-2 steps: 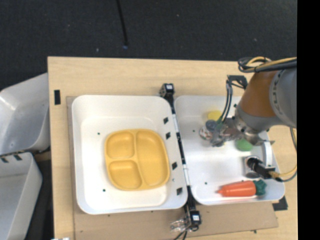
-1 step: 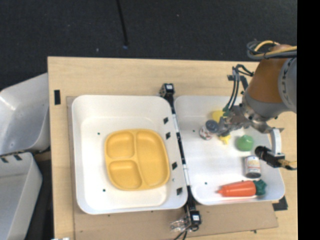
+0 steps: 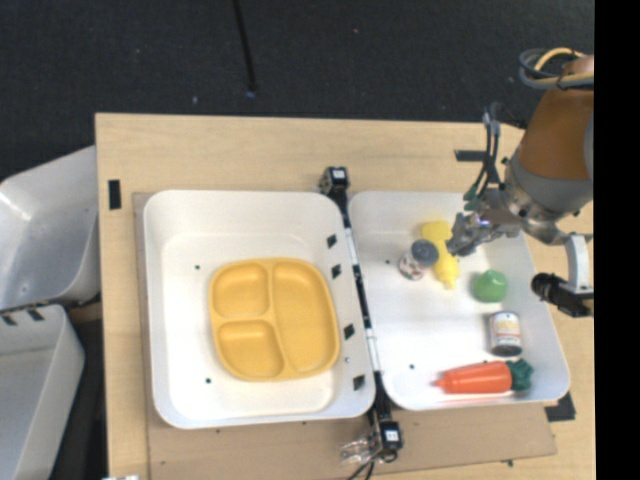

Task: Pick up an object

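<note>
end effector point(image 3: 470, 230): over right bin point(image 3: 395, 368), above yellow toy point(image 3: 440, 250), grip state cannot be told | left bin point(image 3: 170, 388): yellow divided plate point(image 3: 272, 318) | near right: toy carrot point(image 3: 482, 378)

A pale wooden bench point(image 3: 300, 153) stands on dark carpeted floor point(image 3: 300, 38).

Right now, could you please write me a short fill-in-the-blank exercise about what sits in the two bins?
1. The yellow divided tray lies in the ____ bin.
2. The toy carrot in the right bin is coloured ____ with a green top.
3. The divided tray has ____ compartments.
4. The end effector hangs over the ____ bin, near the yellow object.

Missing words: left; orange; three; right
</note>
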Action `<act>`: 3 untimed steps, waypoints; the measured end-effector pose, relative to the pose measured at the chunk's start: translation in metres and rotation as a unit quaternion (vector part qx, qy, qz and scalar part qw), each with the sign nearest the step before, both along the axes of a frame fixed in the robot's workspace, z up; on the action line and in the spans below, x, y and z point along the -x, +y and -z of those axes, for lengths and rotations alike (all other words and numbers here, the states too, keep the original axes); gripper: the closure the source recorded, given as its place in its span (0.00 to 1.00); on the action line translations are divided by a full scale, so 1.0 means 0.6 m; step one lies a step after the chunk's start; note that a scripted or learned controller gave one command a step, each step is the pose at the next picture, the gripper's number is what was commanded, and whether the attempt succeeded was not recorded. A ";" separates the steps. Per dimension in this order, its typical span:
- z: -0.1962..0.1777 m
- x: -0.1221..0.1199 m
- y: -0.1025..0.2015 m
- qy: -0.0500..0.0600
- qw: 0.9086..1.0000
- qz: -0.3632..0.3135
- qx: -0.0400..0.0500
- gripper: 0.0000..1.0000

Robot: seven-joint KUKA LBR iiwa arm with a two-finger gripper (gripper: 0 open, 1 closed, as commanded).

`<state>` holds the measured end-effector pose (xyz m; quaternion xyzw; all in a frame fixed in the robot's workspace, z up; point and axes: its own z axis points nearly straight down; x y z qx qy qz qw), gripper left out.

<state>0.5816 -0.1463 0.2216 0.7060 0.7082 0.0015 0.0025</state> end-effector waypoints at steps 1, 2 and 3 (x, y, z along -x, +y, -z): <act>-0.033 -0.001 -0.002 0.001 1.000 0.000 0.000 1.00; -0.024 -0.019 0.067 0.002 1.000 0.000 0.000 1.00; -0.014 -0.048 0.153 0.002 1.000 -0.001 0.000 1.00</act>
